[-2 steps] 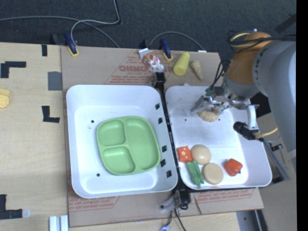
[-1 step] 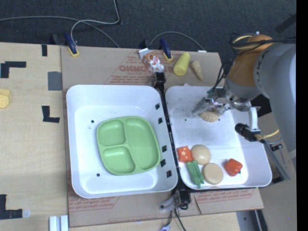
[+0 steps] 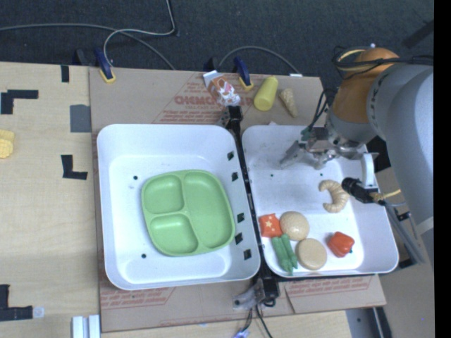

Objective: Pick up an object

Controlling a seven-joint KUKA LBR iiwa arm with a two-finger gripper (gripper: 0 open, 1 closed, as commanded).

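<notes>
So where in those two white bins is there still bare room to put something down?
Right bin: bare floor in its middle left, between the claw and the toy food; the near edge is crowded around the bread roll. Left bin: bare margins around the green divided plate, widest along the far side.

Bulky grey arm [image 3: 412, 118]; orange band [image 3: 359, 83] above wrist; thin dark cables

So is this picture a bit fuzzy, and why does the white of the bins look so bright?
Camera view: soft overall, small items like the croissant lack crisp edges; the arm at right is big and blurred, being close to the lens. Camera view: even overhead light, the white bins nearly washed out, with faint shadows beside the green tray.
</notes>
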